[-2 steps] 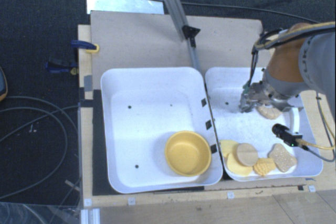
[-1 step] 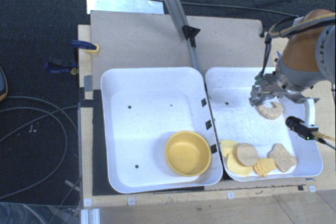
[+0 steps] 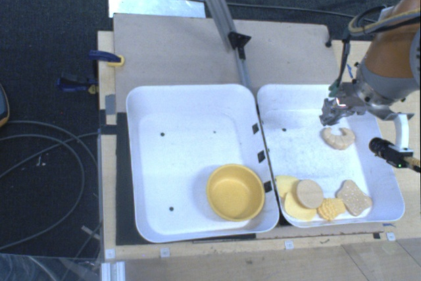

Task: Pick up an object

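We see a yellow bowl (image 3: 235, 191) in the left bin (image 3: 151, 108), near its front right corner; in the right bin (image 3: 289, 108) a pale curled piece (image 3: 338, 137) lies just below and right of the claw (image 3: 331, 112), seemingly apart from it; the claw is dark and blurred, so we cannot tell how wide it stands or whether it grips anything; flat tan and yellow pieces (image 3: 319, 199) cluster at the front edge, overlapping.

Light: bright, even overhead | Glare: white bins (image 3: 197, 102) wash out left of gripper (image 3: 331, 112) | Shadows: faint | Focus: slightly soft
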`<state>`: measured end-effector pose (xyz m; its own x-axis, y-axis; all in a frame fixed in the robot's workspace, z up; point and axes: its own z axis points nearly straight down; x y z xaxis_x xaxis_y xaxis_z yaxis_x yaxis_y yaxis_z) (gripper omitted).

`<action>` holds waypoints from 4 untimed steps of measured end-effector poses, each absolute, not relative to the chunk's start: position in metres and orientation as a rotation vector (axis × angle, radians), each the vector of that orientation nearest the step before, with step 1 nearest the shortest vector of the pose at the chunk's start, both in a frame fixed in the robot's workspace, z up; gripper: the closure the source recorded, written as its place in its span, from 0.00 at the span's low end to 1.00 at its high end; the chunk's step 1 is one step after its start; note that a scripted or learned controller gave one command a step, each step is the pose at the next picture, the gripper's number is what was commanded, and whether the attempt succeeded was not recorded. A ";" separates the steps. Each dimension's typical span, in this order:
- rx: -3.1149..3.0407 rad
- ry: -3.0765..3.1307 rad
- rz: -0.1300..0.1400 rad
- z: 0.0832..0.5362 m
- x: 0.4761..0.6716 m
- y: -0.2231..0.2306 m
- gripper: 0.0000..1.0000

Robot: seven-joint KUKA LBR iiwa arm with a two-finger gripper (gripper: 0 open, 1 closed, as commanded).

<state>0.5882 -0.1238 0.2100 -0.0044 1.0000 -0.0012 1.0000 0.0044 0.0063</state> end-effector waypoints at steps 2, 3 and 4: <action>2.212 2.230 0.003 0.222 0.568 -0.083 1.00; 2.212 2.234 0.003 0.221 0.547 -0.025 1.00; 2.211 2.235 0.002 0.215 0.527 0.027 1.00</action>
